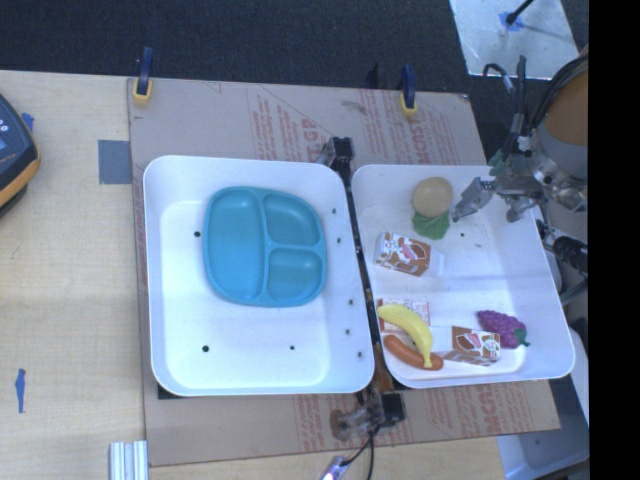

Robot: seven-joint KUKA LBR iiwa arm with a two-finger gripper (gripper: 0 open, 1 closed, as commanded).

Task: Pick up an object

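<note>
- Camera view takes in, at the far left, a pale wooden worktop (70, 298) carrying two shallow white plastic bins side by side on a brown cardboard sheet (290, 118).
- Left white bin (170, 358) holds a light blue plastic plate with three compartments (265, 245), lying flat and well apart from everything else.
- Right white bin (545, 298) holds the candidates for picking: a tan round toy on a green base (433, 206) near the far wall, a brown-and-white foil packet (403, 253) just below it, then along the near wall a yellow toy banana (410, 328) resting against an orange-red toy sausage (412, 353), a second brown packet (474, 344), and a purple toy grape bunch (501, 326).
- Grey two-finger gripper (470, 203) sits just right of the tan toy, tilted toward it; whether its fingers are spread or closed I cannot tell, and nothing is visibly held.
- My judgement: the tan toy is the nearest target. A good try would centre the gripper over its dome, descend straight, and close low on the sides, keeping clear of the bin wall and the packet.
</note>
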